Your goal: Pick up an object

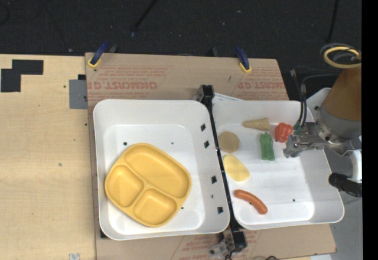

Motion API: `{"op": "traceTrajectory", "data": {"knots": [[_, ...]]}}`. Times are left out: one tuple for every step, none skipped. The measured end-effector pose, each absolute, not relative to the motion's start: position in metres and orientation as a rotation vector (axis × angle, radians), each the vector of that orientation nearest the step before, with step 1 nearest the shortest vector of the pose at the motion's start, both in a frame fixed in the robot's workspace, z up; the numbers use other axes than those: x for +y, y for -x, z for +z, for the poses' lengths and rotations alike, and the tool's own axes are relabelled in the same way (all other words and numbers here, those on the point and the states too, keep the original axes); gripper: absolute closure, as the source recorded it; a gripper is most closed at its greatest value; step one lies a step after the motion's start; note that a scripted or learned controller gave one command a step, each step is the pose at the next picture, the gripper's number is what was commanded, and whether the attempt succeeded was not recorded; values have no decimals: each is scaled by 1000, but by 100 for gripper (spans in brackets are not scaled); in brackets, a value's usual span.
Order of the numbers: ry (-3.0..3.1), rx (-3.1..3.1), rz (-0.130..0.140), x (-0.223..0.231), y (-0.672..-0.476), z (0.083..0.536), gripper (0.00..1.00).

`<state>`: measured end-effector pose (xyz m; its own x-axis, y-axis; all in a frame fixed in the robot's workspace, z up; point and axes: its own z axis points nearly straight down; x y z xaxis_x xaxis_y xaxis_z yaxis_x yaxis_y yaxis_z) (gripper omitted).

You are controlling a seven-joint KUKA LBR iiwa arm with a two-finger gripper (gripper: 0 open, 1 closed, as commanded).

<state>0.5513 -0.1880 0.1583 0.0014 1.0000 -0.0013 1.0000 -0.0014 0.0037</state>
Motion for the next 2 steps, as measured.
{"op": "traceTrajectory", "data": {"knots": [[-2219,2218,4,-189,-544,217,100],[-2219,2219,3,-189,-544,269,100]]}}
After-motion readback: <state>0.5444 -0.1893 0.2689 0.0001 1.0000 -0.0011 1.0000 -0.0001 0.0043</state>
